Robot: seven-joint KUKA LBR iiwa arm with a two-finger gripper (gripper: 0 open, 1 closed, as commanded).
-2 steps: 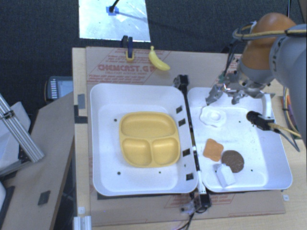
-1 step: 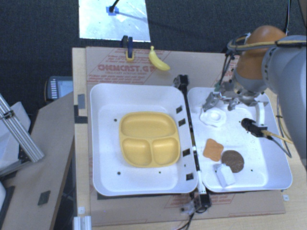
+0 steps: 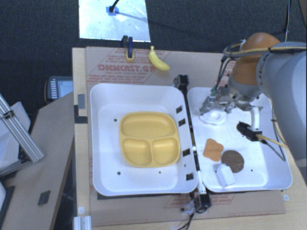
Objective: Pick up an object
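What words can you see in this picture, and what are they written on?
"CHEMCAST" in red capitals, followed by letters that look like "GT" but are partly hidden, on the brown board behind the two white bins.
Smaller red print under that word: too small to read.
Faint red print on the board's front edge below the bins: too blurred to read.
Small device with a lit screen at the left: screen too blurred to read.

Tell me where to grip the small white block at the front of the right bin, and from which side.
Grip the white block across its short width, coming straight down from above. It lies flat and tilted on the bin floor, so the fingers probably need turning to match. The brown disc touches its far end, so closing along the length looks risky.
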